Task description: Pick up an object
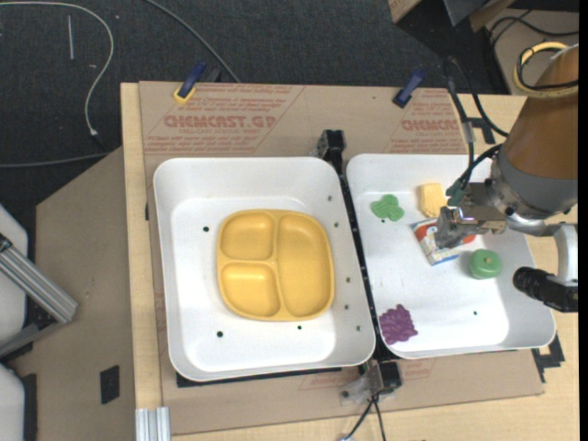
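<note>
Gripper (447, 237) is sitting low in the right bin (441, 333), directly over a small red/white/blue packet (441, 251) w/ a yellow block (430, 197) just behind and a green round piece (484, 265) just beside; can't tell whether jaws are open or closed, too small and dark. Nothing is showing as lifted, so I'm judging the pick as not yet done: grasp plus raise are remaining. Left bin (184, 274) is carrying a yellow divided plate (276, 265); green cluster (387, 209) and purple grape bunch (397, 323) are lying well apart from the tool.

Dark carpet (230, 26) lay beyond the cardboard-topped bench (276, 118); a white cable (96, 72) looped far left.
</note>
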`<state>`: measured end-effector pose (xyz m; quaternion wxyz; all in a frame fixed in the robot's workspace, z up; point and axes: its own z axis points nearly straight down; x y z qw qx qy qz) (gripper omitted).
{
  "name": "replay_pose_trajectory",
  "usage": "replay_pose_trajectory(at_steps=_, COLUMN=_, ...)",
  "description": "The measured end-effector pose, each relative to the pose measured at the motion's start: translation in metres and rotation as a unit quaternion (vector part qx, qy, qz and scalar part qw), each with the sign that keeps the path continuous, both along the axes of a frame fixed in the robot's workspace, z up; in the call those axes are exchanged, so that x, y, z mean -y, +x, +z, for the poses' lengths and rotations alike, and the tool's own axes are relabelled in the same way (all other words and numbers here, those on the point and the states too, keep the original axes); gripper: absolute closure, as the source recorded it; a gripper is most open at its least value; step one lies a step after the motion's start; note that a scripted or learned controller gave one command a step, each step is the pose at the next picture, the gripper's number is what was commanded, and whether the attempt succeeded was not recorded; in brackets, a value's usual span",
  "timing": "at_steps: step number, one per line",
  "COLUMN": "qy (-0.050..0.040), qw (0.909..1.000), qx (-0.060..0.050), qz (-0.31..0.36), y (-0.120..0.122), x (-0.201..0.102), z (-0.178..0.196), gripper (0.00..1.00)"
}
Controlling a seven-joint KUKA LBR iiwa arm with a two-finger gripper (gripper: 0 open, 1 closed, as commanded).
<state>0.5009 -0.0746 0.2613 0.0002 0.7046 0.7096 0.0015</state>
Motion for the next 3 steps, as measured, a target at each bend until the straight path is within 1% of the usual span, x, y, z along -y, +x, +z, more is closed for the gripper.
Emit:
replay_pose_trajectory(at_steps=1, qy=0.0003, qw=1.0000, qx=-0.002, qz=-0.001, y=-0.002, x=-0.054, z=-0.002, gripper=1.00)
replay_pose_trajectory(at_steps=2, qy=0.0004, qw=1.0000, qx=-0.004, qz=-0.001, y=0.007, x=-0.102, z=-0.025, gripper=1.00)
replay_pose_trajectory(at_steps=3, qy=-0.0003, qw=1.0000, qx=-0.001, qz=-0.001, y=0.007, x=-0.152, z=-0.024, gripper=1.00)
